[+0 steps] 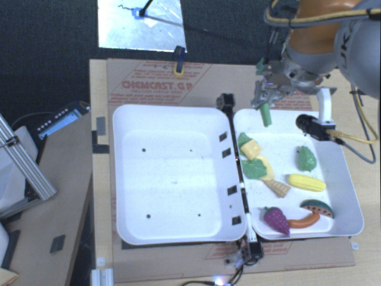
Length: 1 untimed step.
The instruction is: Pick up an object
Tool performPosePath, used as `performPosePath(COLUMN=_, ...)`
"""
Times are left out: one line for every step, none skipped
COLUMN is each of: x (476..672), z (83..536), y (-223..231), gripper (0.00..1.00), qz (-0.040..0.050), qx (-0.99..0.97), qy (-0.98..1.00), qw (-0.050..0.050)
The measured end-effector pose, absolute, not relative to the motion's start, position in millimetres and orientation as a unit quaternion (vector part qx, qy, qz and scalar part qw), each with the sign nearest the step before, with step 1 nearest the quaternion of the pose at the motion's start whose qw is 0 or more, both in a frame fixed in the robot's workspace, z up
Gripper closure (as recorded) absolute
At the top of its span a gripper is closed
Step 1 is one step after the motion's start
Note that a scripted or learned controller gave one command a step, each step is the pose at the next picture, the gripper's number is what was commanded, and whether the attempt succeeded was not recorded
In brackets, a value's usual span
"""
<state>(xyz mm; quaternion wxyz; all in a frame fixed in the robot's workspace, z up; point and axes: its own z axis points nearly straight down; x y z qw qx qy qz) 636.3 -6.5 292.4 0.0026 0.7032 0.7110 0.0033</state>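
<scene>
Gripper [265, 103] up over the far edge of the right bin [345, 177], a slim green piece [266, 116] hanging from its fingertips

From the overhead camera: the fingers look pinched close together on the top end of that green piece, which dangles upright just above the bin's far rim, clear of the toys below. It reads as light, stiff moulded plastic, smooth and likely slippery, so a hold high on one narrow end could let it swing or slide out; a grip nearer its middle would be safer. The contact itself is small and blurred, and the wrist hides the upper fingers, so how firm the hold is I cannot judge. The left bin [172, 177] sits alongside
</scene>
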Motion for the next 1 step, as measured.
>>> performPosePath(x=630.6, z=227.0, y=55.5, gripper=1.00, qz=-0.0003, qx=0.704, qy=0.710, qw=-0.001)
